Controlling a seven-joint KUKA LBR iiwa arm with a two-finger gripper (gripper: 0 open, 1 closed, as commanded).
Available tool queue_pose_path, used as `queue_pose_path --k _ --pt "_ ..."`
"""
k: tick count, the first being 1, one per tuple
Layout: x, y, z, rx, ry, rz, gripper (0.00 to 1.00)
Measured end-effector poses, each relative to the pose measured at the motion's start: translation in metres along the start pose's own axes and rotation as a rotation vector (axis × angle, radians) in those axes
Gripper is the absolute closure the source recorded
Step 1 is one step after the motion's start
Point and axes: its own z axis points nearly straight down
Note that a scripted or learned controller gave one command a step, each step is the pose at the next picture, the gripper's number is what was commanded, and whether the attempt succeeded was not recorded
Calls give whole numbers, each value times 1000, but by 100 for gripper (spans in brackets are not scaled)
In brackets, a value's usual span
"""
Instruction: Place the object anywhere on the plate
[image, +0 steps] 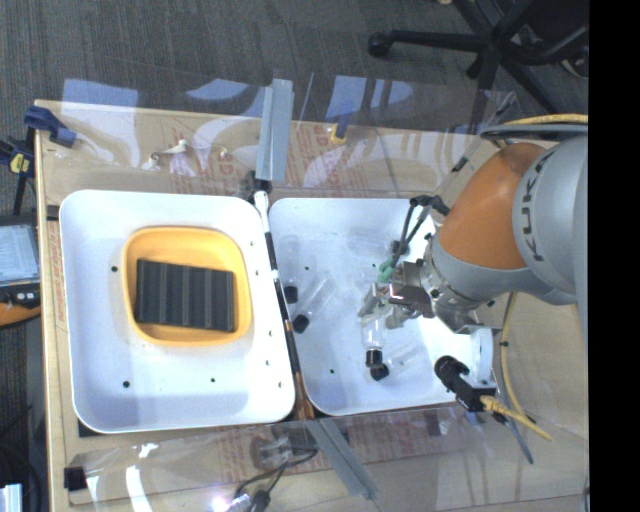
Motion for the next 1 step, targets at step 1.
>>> queue_pose_path --k 1 --pt "59 71 -11 2 -1 -114 100"
